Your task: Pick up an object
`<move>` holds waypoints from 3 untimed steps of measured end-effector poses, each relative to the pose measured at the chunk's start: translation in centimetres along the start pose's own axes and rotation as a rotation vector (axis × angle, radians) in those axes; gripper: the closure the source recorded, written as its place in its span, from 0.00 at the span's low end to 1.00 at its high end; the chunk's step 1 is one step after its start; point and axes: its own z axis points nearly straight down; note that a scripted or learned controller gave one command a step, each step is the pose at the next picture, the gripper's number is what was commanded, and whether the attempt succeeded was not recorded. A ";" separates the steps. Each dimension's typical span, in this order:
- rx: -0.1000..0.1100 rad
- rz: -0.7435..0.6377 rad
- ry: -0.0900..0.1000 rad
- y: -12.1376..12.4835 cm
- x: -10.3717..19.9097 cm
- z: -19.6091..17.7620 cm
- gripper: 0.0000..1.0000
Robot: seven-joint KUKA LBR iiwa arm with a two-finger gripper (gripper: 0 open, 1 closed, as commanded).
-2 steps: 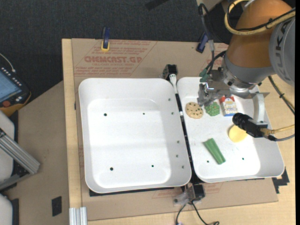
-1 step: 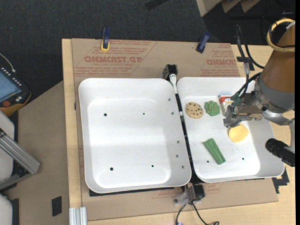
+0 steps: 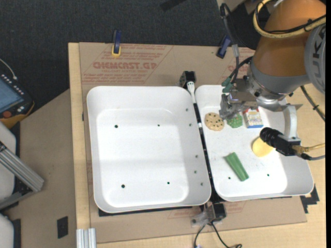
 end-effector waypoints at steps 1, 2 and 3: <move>0.007 0.010 0.000 -6.4 -1.0 -2.7 1.00; -0.007 0.003 0.000 -3.4 2.2 -10.4 1.00; -0.001 0.000 0.001 -1.8 9.3 -12.9 1.00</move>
